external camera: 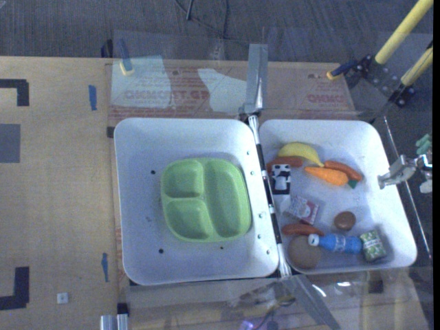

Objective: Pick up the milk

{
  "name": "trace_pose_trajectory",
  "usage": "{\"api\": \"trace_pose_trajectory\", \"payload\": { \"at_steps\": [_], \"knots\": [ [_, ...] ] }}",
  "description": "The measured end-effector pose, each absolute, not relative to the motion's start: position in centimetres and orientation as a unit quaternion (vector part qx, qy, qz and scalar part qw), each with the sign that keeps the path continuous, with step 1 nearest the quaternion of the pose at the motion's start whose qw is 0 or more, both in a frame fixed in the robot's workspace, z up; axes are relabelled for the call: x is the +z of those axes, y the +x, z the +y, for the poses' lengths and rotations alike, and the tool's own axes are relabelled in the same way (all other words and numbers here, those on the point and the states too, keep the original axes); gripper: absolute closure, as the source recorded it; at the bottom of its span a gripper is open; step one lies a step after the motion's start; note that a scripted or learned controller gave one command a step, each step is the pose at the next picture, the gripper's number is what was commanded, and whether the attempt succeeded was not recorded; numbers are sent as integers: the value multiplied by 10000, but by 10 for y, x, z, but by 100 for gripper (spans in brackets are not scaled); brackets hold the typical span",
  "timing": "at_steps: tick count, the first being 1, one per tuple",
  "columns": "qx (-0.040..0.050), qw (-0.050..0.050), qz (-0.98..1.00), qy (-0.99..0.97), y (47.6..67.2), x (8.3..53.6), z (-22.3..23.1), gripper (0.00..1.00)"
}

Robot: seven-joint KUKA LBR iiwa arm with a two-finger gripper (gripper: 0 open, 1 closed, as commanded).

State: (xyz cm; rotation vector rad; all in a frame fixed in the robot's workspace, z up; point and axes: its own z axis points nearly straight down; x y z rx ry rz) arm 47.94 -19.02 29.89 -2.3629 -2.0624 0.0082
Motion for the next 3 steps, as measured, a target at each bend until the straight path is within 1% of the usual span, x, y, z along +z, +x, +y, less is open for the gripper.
{"api": "trace_pose_trajectory", "payload": {
  "at_steps": [1,2,3],
  "knots": [
    [15,40,-7794,-6266,486,141,-126,0],
    [-57,-50,-6656,-7463,485,90,-132,0],
    [28,29,-5997,-8002,483,193,-209,0]
  ]
}}
